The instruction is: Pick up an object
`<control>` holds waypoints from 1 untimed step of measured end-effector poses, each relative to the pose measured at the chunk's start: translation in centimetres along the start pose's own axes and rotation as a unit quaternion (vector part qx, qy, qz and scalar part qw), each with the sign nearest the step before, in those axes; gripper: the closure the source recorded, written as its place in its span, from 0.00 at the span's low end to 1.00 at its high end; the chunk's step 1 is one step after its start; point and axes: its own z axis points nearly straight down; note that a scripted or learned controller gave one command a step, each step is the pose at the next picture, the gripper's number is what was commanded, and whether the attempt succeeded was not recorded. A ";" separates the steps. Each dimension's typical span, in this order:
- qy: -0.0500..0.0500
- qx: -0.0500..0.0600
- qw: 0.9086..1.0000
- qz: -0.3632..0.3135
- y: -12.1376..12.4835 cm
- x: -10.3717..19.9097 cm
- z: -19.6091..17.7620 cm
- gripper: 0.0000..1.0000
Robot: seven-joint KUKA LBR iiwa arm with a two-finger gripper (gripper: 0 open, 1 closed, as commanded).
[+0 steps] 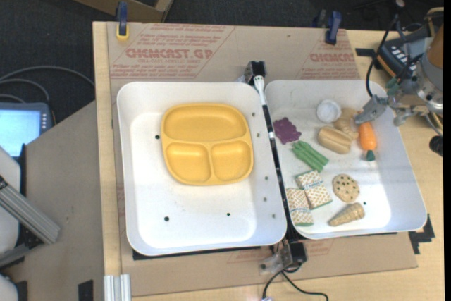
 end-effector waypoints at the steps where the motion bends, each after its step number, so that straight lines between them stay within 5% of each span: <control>1: 0.007 0.001 1.000 -0.001 0.5 -0.6 10.6 0.00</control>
